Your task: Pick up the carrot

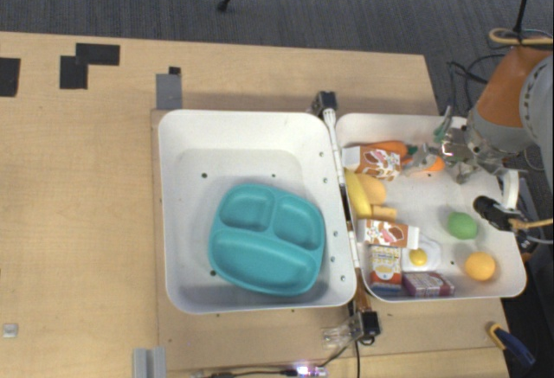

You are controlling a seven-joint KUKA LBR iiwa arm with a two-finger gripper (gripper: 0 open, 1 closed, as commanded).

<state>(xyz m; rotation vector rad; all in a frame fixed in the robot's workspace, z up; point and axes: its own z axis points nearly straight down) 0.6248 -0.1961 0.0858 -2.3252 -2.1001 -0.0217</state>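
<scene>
Whether the jaws are apart or together cannot be told: the gripper (443, 151) is a small tangle of grey metal seen from above. It hangs over the far right part of the right bin (511, 285), with the arm's orange band (502, 95) just outside that bin's far right corner.

The carrot (396, 147) lies in the right bin's far half, near the far wall and a little left of middle. Its right end points toward the gripper; whether they touch is unclear. A small carton (379, 163) lies against the carrot's near side.

A banana (357, 190) lies along the right bin's left wall. A green fruit (462, 225) sits near the right wall, and an orange (479, 265) sits in the near right corner. More cartons (386, 246) and a purple box (426, 284) crowd the near left part.

Left of the right bin, the second bin (186, 143) holds a teal tray (267, 238).
</scene>
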